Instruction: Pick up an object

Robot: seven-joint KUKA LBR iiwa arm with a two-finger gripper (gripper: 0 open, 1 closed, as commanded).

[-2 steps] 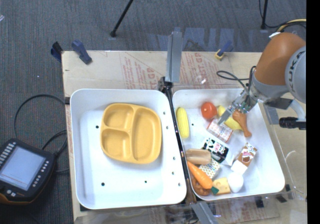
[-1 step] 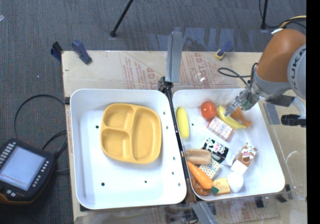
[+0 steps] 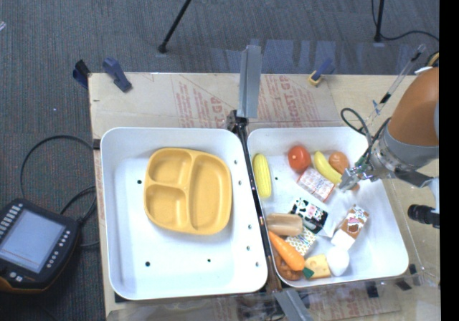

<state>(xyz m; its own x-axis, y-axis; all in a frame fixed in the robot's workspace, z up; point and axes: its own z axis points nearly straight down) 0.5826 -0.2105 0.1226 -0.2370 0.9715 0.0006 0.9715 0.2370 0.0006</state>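
The right bin (image 3: pixel 387 259) holds several toy foods: a corn cob (image 3: pixel 262 175), a red tomato (image 3: pixel 299 157), a banana (image 3: pixel 326 167), an orange fruit (image 3: pixel 338 161), a pink wafer pack (image 3: pixel 316 184), a black-and-white carton (image 3: pixel 309 213), a bread roll (image 3: pixel 285 224), a carrot (image 3: pixel 287 250), a cheese wedge (image 3: pixel 317 266), a white egg (image 3: pixel 337 261) and a small brown carton (image 3: pixel 352 222). My gripper (image 3: pixel 350 181) reaches in from the right and hangs low over the bin, just right of the wafer pack and below the orange fruit. Nothing is visibly held.
In the left bin (image 3: pixel 122 255) lies a yellow divided plate (image 3: pixel 188 190). A grey upright post (image 3: pixel 249 83) stands behind the seam between the bins. Cables (image 3: pixel 355 120) trail beside the arm at the right. A pendant (image 3: pixel 32 241) lies on the floor at the left.
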